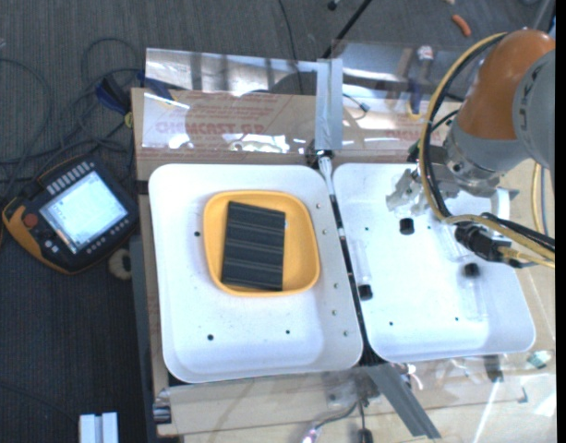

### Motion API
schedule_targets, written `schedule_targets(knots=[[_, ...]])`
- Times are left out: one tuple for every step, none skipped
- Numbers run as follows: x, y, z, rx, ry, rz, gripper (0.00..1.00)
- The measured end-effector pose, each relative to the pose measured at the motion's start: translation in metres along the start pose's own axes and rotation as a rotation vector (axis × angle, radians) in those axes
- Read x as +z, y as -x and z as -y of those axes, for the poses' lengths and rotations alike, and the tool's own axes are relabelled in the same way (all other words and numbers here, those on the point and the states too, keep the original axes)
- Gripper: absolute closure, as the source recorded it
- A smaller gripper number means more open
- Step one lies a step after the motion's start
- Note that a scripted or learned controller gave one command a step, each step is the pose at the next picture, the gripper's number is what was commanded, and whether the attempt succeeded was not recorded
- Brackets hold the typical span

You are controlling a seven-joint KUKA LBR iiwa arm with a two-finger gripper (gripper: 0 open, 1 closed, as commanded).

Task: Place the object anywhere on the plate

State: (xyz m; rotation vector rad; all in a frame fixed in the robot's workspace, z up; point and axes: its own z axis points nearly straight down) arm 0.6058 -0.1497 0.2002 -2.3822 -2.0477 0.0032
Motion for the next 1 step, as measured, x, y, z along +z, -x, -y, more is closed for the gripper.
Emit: schedule_targets(knots=[[-0.0001, 0.0, -0.0001, 0.0, 0.0, 0.0, 0.0]])
